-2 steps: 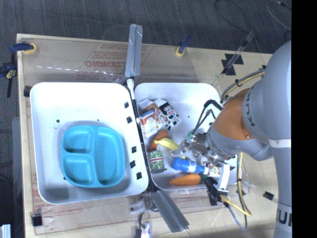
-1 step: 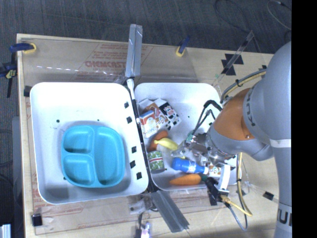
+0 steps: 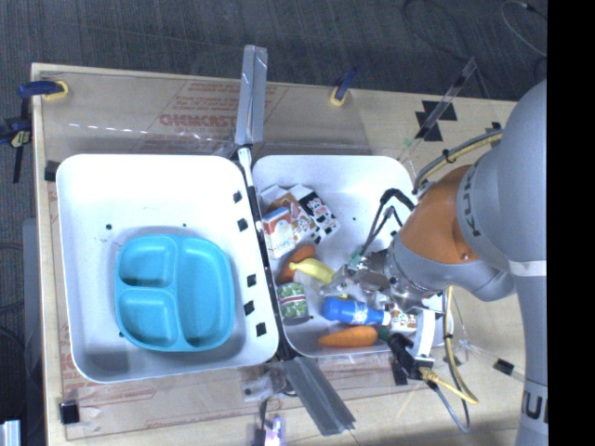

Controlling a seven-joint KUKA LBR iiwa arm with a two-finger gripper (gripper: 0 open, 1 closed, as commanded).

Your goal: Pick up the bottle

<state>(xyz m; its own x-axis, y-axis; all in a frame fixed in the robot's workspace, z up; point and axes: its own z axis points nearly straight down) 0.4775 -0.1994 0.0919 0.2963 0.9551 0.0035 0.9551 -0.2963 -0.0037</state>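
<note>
Lying flat by the carrot (image 3: 349,337), bottle (image 3: 356,313) looks blue, white-capped.

A pale wooden worktop (image 3: 372,119) lies under even light. Dark grey carpeted floor (image 3: 139,17) borders the worktop along its far edge. Blue clamps (image 3: 42,89) grip the worktop's far-left corner.

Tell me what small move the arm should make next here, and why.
Probably a short descent straight onto the bottle. The gripper sits just above the bottle's blue body in the right bin, and nothing shows between its fingers. The carrot and the banana lie close on either side, so a sideways shift risks catching them.
</note>
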